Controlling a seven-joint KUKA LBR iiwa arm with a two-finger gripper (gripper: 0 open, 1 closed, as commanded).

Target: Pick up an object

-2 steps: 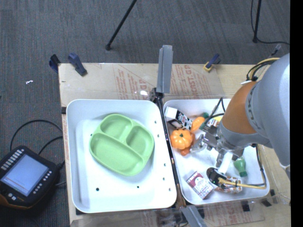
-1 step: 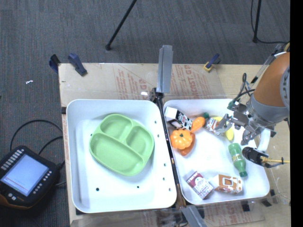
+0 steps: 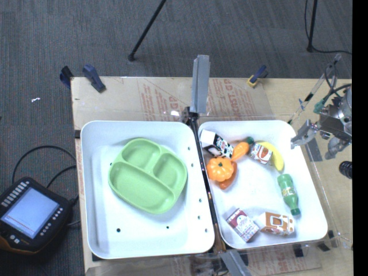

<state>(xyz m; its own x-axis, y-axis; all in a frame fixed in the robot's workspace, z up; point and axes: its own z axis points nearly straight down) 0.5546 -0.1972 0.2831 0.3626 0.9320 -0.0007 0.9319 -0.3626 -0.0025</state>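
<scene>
The claw [image 3: 322, 138] hangs just outside the right bin [image 3: 259, 234], past its far right corner, with its two fingers spread apart and nothing between them. Nearest to it inside that bin lies a banana [image 3: 276, 156] touching a small red-and-white can [image 3: 261, 153]. Further left sit a carrot [image 3: 241, 149], a black-and-white carton [image 3: 217, 144] and an orange pumpkin [image 3: 221, 169]. Below the claw lies a green bottle [image 3: 288, 193], then an orange juice box [image 3: 278, 223] beside a red packet [image 3: 242, 224]. Well away to the left, the left bin [image 3: 98, 234] holds a green divided plate [image 3: 148, 175].
</scene>
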